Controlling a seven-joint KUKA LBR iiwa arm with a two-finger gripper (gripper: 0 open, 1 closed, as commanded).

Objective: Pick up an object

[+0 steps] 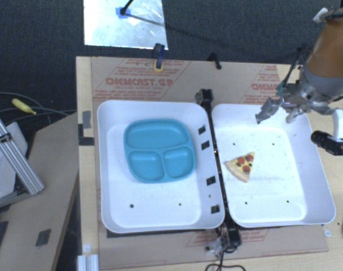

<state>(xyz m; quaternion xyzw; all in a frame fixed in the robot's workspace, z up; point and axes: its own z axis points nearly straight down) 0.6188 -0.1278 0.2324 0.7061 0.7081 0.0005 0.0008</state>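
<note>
Above the far edge of the right-hand shallow white bin, the hand hangs with its fingers spread and nothing between them. Well apart from it, a small toy pizza slice lies flat on that bin's floor. Flat and thin, it may slip from a closing pinch. A blue plastic divided plate sits in the left-hand white bin.

Two white bins: the left bin holds one blue divided plate, the right bin one toy pizza slice.
</note>
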